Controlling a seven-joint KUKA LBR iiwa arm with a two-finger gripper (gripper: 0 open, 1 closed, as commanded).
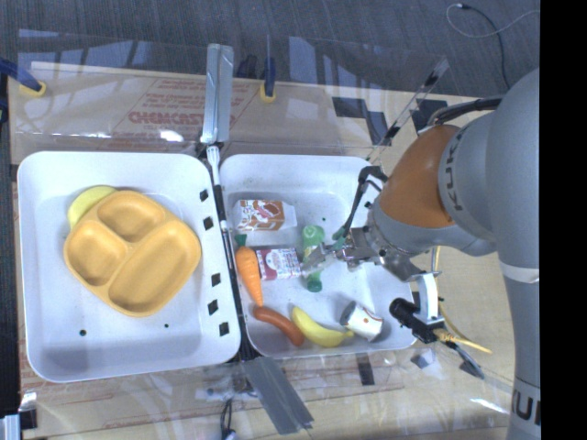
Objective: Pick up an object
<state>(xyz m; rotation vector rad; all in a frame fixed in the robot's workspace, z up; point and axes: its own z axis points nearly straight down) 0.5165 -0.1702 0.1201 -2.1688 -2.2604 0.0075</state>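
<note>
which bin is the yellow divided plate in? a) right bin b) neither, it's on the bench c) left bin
c, the yellow divided plate lies in the left bin, while the carrot and banana lie in the right bin.
</note>
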